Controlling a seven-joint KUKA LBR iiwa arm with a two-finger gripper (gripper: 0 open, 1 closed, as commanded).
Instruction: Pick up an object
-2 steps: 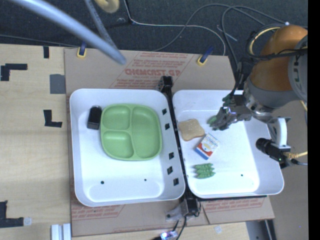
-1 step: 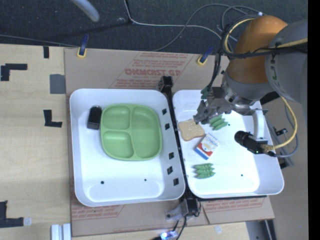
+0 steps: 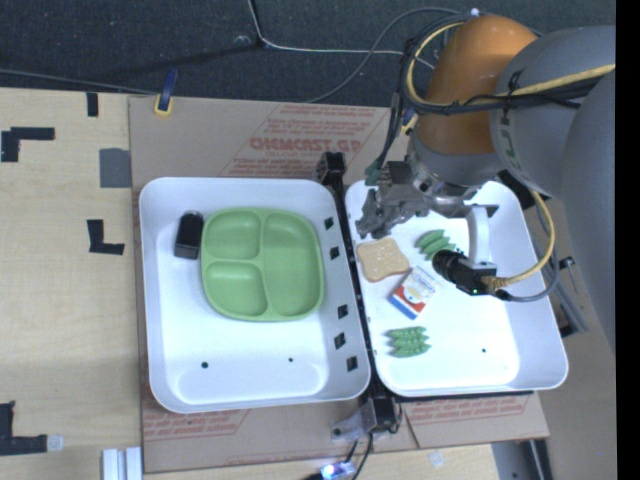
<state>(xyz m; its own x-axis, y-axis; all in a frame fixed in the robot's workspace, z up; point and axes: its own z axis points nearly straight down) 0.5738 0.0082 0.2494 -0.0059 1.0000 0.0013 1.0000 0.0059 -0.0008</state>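
Presently: gripper (image 3: pixel 372 223) poised in the right white bin (image 3: pixel 520 363).
Tan toast-like slice (image 3: pixel 384 259) is noted just below it; jaw state cannot be told.

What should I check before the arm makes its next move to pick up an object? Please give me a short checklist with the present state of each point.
1. Objects to pick lie in the right bin: ok. A slice of toast, a small red and white packet and two green pea pods are there.
2. Hand is above a target: ok, it hangs just over the toast's upper edge.
3. Hand open or shut: cannot tell.
4. Something already held: cannot tell.
5. Toast free of neighbours: ok, it lies apart from the packet.
6. Left bin items out of the way: ok. The green plate and black block sit across the divider.
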